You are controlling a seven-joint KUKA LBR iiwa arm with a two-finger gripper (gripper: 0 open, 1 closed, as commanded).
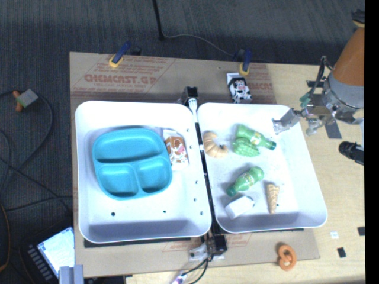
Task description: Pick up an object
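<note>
Small orange pretzel-shaped piece (pixel 286 255) on the bench in front of the bins; nothing held.

Left bin (pixel 89 218): blue divided tray (pixel 130 161), a small packet (pixel 176 149) beside it. Right bin (pixel 308 212): croissant (pixel 214 144), two green bottles (pixel 253 139) (pixel 244 181), white block (pixel 240 206), ice-cream cone (pixel 272 196). The gripper (pixel 288 119) hovers over the right bin's far right corner; how wide it stands cannot be made out.

A blue tray (pixel 131 161) lies in the left bin (pixel 89 218). Right of it, the other bin (pixel 308 200) holds two green bottles (pixel 253 139), a croissant (pixel 213 145) and a cone (pixel 272 196). The gripper (pixel 288 120) hovers above them.
</note>
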